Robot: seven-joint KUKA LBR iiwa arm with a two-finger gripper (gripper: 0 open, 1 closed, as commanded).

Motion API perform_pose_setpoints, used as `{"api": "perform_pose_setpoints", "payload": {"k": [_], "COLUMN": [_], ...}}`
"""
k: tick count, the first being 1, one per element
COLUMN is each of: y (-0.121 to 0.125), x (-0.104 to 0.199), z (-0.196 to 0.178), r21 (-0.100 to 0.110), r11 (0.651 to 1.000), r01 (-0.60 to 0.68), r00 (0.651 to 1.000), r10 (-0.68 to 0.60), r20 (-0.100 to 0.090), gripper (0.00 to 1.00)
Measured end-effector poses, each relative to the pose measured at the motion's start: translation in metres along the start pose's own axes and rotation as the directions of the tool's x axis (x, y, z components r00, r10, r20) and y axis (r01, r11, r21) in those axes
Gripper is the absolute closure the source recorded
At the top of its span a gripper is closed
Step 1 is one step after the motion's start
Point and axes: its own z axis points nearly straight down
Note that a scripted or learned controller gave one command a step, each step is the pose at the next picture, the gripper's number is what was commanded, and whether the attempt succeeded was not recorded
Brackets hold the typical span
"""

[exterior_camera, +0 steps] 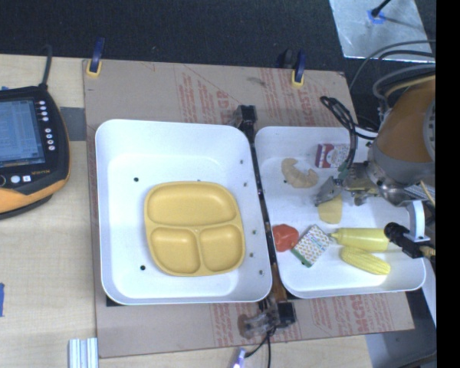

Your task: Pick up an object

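Bench (38, 282) in pale wood, a brown cardboard sheet (176, 90) laid over its middle; two blue-and-yellow clamps at the sheet's far edge; on the sheet, two shallow white bins side by side, touching along their inner rims.

Left bin (123, 152): holds one yellow divided plate (193, 227), three compartments, lying flat near the bin's centre; nothing on it.

Right bin (291, 282): holds the small items; a beige rounded piece (299, 173) toward the far side; a red-and-white packet (331, 156) just beyond it; a pale yellow block (331, 211) near the middle; a red item (284, 236) at the near-left, touching or just beside a speckled square packet (313, 244); a yellow bottle-like item (362, 238) and a corn cob (366, 262) lying side by side at the near-right.

Arm (406, 129) enters from the right, orange band visible, over the right bin; gripper (339, 192) low over the bin, directly above the pale yellow block, near the beige piece; finger state: cannot tell, too dark and blurred; no object seen between them.

Handheld control pendant (19, 148), screen lit, on the bench left of the sheet, well apart from the bins.
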Motion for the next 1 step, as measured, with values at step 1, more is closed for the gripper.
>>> {"api": "perform_pose_setpoints", "payload": {"k": [1], "y": [-0.0102], "x": [-0.0056], "z": [0.0107], "r21": [-0.002], "r11": [1.0], "r01": [0.0], "r00": [1.0], "r10": [0.0], "r20": [-0.001], "gripper": [0.0]}}
